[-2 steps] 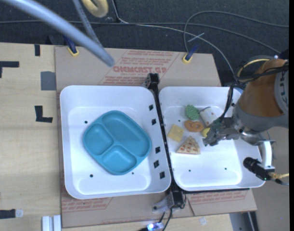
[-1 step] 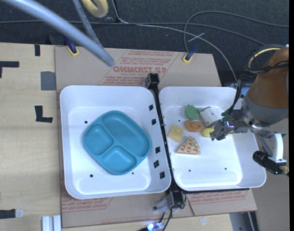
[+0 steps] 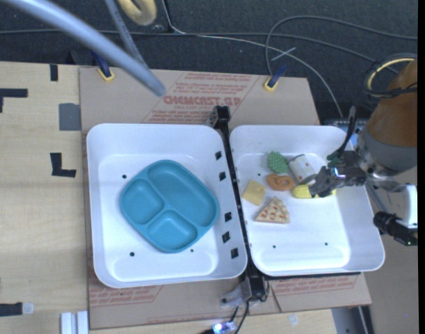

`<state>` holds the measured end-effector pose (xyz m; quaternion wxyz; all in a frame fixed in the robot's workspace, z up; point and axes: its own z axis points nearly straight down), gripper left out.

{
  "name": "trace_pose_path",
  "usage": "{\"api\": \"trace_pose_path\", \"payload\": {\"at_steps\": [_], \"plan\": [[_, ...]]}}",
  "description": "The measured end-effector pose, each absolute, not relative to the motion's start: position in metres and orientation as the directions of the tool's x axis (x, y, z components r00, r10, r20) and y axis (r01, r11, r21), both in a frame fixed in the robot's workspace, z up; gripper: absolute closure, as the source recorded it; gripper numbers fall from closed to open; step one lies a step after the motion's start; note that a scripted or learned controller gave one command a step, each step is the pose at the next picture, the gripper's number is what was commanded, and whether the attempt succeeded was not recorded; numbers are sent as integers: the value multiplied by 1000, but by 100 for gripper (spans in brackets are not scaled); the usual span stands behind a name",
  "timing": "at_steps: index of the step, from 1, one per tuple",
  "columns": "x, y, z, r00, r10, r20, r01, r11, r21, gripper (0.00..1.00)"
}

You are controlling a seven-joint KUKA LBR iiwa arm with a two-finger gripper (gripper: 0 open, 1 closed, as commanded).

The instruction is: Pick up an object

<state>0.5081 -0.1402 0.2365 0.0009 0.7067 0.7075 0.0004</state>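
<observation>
Bench (image 3: 31, 207), wooden, nearest the camera along its front edge, carrying a cardboard sheet (image 3: 198, 92) on which two shallow white bins sit side by side, joined by a dark clip strip so that they cannot drift apart. Left bin (image 3: 104, 141), well away from the gripper, holds a blue divided tray (image 3: 169, 204) lying flat. Right bin (image 3: 351, 252), into which the arm (image 3: 393, 127) reaches from the right, holds the small pieces that serve as candidates for picking. Gripper (image 3: 322, 183), low over the bin's far right part, pointing toward the cluster. Just beside its tip lies a yellow piece (image 3: 302, 191), apparently corn; contact between the two cannot be resolved, and how far the gripper is spread cannot be told, nor whether anything is caught in it. Slightly beyond, a white-and-grey block (image 3: 302, 165); further left of the gripper, a green knobbly piece (image 3: 277, 161), an orange-brown oval piece (image 3: 280, 182), a pale yellow cheese-like wedge (image 3: 254, 192) and a pizza slice (image 3: 272, 211). The pieces lie close together, which makes a clean single grasp harder; the yellow piece is judged the likeliest target, being nearest.
</observation>
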Motion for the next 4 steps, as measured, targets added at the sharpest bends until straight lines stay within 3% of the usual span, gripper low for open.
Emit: {"api": "trace_pose_path", "payload": {"at_steps": [1, 3, 4], "plan": [[521, -85, 226, -6, 1000, 1, 1000, 6, -2, 100], [522, 23, 209, -6, 1000, 1, 1000, 6, -3, 100], [536, 72, 207, -7, 1000, 1, 1000, 7, -2, 100]]}}
